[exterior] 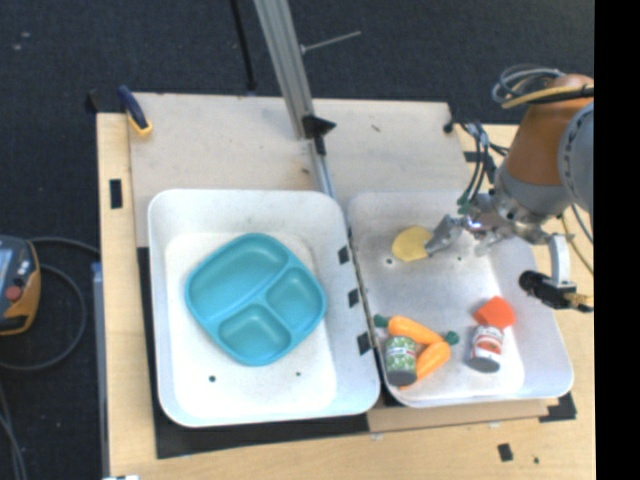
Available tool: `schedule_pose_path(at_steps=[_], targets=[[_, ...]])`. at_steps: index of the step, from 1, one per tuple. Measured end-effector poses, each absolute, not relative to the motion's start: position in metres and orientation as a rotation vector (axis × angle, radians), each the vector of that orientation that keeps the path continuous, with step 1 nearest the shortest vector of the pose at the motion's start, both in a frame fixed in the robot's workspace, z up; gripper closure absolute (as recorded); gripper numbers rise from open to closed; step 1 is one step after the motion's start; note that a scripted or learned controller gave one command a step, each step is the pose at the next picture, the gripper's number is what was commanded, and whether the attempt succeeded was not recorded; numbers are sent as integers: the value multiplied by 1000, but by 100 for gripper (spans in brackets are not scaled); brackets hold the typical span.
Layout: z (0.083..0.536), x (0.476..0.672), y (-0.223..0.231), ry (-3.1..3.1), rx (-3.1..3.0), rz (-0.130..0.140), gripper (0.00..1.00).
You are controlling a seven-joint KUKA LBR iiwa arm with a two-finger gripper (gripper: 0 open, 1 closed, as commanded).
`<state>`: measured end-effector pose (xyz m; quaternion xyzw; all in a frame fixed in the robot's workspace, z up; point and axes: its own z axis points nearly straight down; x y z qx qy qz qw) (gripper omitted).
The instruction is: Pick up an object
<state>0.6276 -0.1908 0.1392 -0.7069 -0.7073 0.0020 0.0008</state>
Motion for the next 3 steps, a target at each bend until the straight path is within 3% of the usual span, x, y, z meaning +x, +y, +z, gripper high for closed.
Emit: schedule_pose_path(at_steps=[1, 2, 3], targets=[[155, 630, -192, -2227, -2223, -2, 100], [220, 630, -192, -2231, -2223, -7, 100], [227, 631, -192, -2230, -2216, -3, 100]])
